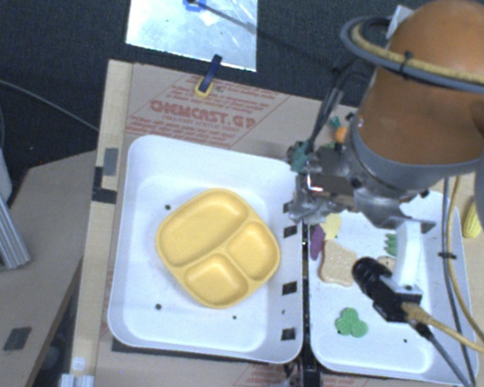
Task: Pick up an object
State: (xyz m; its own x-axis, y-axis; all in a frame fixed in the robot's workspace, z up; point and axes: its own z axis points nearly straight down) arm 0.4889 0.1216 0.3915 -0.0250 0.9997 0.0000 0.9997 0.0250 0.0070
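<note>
A yellow divided plate (218, 246) lies in the left bin (128, 307). In the right bin (398, 357) I see a tan bread-slice toy (338, 262), a green broccoli-like piece (351, 323), a purple item (316, 239) near the divider, a pale yellow piece (333, 224) and a small green piece (390, 243). The arm's orange band (442, 83) and grey wrist hang over the right bin's far end. My gripper (310, 210) is low by the divider, just above the purple item; the wrist covers much of it.
A black cylindrical part (382, 289) with a yellow cable (448, 330) juts over the right bin. A white bar (410, 257) stands beside it. A cardboard sheet (209, 112) lies behind the bins, with a shiny foil square (197, 8) beyond it.
</note>
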